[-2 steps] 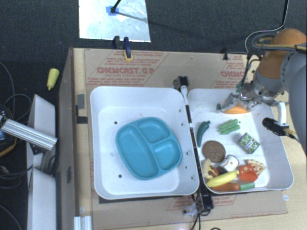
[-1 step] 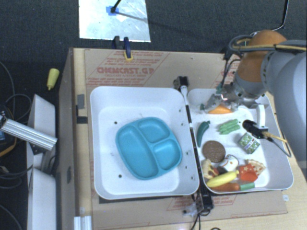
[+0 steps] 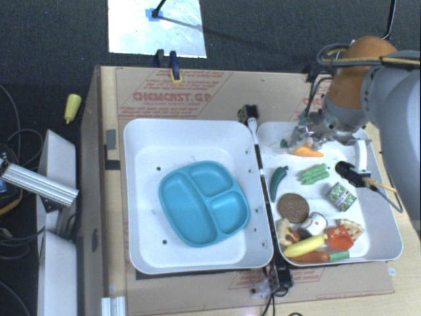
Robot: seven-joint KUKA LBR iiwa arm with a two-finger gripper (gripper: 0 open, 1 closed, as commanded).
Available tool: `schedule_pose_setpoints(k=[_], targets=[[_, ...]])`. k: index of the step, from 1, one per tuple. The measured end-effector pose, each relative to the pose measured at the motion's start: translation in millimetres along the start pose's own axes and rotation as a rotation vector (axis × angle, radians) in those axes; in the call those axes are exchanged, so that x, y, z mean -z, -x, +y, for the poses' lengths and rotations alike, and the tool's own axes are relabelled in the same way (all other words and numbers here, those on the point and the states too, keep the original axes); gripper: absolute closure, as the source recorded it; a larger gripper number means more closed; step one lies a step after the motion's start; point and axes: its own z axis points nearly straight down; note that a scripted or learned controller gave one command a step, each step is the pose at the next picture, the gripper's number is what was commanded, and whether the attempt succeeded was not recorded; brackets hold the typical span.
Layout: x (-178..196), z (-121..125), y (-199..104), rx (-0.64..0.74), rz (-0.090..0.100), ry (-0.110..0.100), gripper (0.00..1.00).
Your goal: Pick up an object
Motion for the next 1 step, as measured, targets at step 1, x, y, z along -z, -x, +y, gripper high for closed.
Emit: schedule_pose_setpoints(k=[1], targets=[[97.7,-21.2,-7.0,-0.006,0.005,-0.003,1.00]])
